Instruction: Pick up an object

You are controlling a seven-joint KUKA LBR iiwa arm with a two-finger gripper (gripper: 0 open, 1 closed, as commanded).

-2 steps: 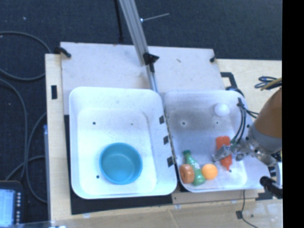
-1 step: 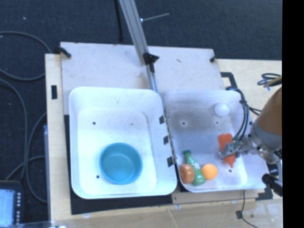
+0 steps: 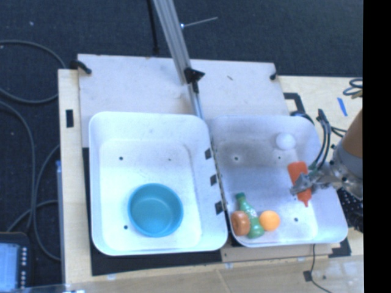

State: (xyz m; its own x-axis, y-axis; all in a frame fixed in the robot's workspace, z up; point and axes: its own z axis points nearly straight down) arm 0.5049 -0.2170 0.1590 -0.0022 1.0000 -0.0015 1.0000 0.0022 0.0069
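Gripper [image 3: 303, 190] fingers sit at the lower end of the orange block [image 3: 298, 174] in the right bin [image 3: 256, 133], though whether they clamp it cannot be told. A good grasp, by this judgement, needs the block centred between the fingers, then a straight lift clear of the white ball [image 3: 284, 141] and the bin's right wall.

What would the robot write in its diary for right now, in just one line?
arm: reaching in from right | hand: at orange block, right bin | grip unclear | blue round bowl: left bin
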